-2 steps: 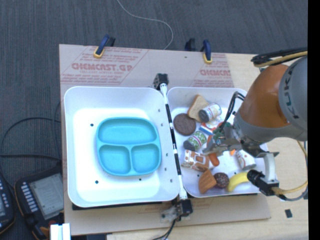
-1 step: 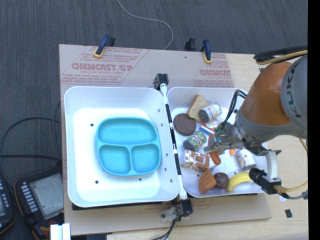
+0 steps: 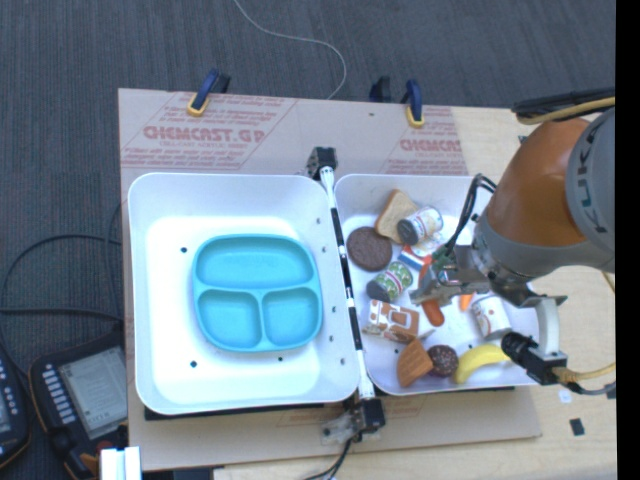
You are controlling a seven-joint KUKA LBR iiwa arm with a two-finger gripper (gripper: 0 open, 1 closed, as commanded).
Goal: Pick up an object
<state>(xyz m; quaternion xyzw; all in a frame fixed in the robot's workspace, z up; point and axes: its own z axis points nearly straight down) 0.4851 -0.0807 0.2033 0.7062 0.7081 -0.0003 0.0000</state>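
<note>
Two white bins side by side: blue tray (image 3: 258, 292) in the left bin (image 3: 160, 218), food clutter in the right bin (image 3: 372, 383) — cookie (image 3: 369, 249), toast (image 3: 393, 211), can (image 3: 419, 226), banana (image 3: 479, 361); gripper (image 3: 440, 286) low over the clutter

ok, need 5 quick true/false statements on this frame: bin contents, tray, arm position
1. The blue divided tray lies in the left bin. True.
2. The food items are piled in the left bin. False: the banana, the brown cookie and the rest lie in the right bin.
3. The arm is over the right bin. True.
4. The tray has four compartments. False: it has three, one long one and two smaller.
5. The banana lies at the far edge of its bin. False: it lies near the near edge, beside a dark round piece.
</note>
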